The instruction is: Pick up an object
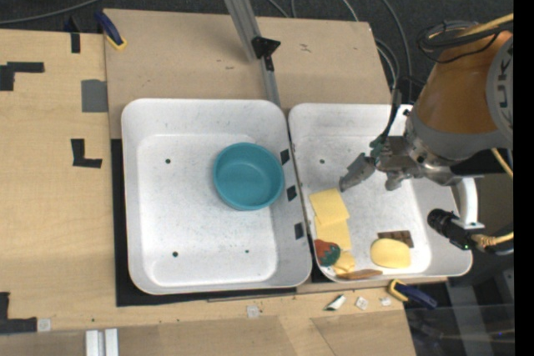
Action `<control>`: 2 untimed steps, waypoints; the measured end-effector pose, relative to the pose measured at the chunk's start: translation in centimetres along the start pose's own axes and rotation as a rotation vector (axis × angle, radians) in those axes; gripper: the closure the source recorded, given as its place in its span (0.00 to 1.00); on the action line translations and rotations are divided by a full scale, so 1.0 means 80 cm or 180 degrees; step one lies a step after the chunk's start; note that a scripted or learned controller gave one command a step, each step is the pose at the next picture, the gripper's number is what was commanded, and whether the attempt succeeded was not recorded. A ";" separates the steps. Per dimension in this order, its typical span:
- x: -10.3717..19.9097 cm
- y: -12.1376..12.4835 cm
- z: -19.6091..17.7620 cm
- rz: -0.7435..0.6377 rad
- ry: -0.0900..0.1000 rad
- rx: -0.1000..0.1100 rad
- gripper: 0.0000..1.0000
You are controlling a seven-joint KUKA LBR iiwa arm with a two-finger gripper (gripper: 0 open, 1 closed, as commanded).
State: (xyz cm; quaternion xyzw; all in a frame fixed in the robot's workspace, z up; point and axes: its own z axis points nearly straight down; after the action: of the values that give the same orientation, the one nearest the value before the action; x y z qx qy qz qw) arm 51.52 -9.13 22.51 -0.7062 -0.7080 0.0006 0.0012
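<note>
In the left bin, a teal bowl sits toward its right side. Over the right bin the gripper hangs spread open, gripping nothing, above yellow blocks, a yellow lemon-like piece and a small red-and-green item.
</note>
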 end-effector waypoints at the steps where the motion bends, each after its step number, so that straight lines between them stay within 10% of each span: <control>1: 0.000 0.000 0.000 0.0001 0.0000 -0.0001 0.00; 2: -0.010 -0.008 0.070 0.0008 -0.0001 0.0016 0.00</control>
State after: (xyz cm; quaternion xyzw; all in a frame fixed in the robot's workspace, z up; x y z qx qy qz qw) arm 50.84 -9.95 16.92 -0.7072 -0.7070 0.0026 0.0028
